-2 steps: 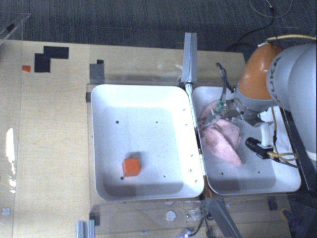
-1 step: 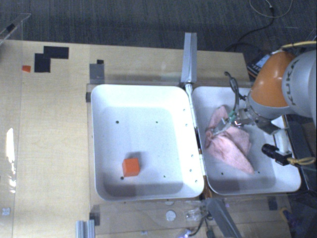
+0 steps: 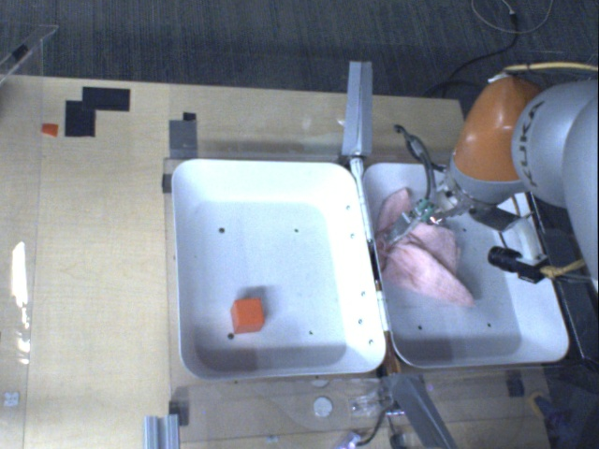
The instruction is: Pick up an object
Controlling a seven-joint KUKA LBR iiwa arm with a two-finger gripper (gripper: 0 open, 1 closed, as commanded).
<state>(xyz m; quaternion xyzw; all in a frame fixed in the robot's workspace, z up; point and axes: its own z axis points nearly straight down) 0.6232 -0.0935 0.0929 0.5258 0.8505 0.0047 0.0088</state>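
Resting pink cloth (image 3: 423, 258), unlabelled.

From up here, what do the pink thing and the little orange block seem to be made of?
The pink thing looks like soft cloth: limp, folded, matte. The orange block looks rigid, perhaps foam or plastic: crisp edges, flat matte faces. Neither is certain.

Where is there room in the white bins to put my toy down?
The left bin has lots of bare floor all around the orange block, mostly above and right of it. The right bin is crowded: the pink cloth and the gripper fill its upper left, leaving a bare strip along the bottom.
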